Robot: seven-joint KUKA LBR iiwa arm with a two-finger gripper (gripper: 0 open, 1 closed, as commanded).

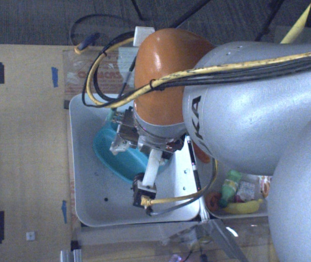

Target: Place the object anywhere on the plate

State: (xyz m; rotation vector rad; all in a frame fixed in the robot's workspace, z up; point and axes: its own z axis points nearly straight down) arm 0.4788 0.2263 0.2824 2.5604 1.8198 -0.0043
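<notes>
A blue plate (pixel 114 154) lies in the left white bin (pixel 90 201), toward its middle, and the arm's wrist covers its right part. My gripper (pixel 127 140) hangs right over the plate's upper right portion, below the orange band (pixel 161 75). The wrist hides whatever is beneath the gripper, and I see no object lying on the visible part of the plate.
The right bin (pixel 237 212) holds a green bottle (pixel 231 183), a yellow banana (pixel 245 206) and some small red items. The big grey arm covers most of that bin. A yellow cable (pixel 172 200) loops off the wrist across the left bin's lower right.
</notes>
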